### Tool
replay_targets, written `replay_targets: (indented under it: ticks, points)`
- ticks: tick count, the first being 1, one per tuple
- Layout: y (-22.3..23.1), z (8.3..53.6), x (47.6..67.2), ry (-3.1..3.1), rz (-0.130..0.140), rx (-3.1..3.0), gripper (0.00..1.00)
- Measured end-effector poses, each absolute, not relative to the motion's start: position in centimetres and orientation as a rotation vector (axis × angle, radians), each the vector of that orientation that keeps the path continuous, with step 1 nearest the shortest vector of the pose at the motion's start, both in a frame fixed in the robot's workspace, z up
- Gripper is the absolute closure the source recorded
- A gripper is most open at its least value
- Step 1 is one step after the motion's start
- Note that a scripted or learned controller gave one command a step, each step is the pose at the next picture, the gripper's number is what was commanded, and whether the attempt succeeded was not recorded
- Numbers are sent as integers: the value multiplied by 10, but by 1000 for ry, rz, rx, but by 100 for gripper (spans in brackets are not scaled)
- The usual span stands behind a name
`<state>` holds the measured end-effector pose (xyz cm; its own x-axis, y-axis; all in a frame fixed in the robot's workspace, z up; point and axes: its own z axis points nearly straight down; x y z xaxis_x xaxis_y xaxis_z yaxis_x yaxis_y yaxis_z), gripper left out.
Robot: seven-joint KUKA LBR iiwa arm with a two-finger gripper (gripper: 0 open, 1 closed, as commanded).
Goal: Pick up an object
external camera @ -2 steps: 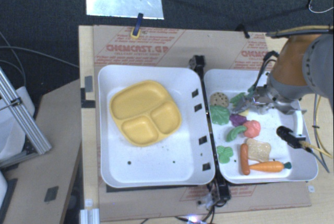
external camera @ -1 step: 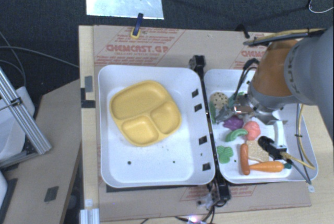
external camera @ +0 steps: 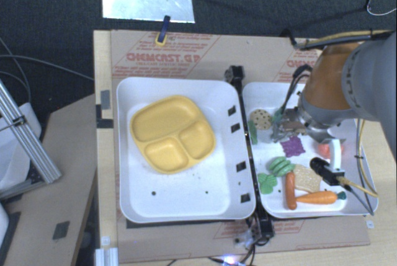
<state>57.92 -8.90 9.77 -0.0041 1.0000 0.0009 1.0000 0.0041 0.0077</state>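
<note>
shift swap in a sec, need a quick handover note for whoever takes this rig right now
Claw: low in the right bin, between the cookie and the purple piece. Nothing seen in its grip.
Things: the right bin also holds green pieces, a cracker, a sausage and a carrot. The left bin holds a yellow divided tray.
Done: the approach, by the look of it.
Left: the pick itself. No object is lifted yet.
</note>
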Motion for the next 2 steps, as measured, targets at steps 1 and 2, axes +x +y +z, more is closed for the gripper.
replay_targets:
  ticks: [1,2]
  points:
    - [-110,83,518,2221,-4,2227,100]
    - [-9,197,494,2234,13,2205,100]
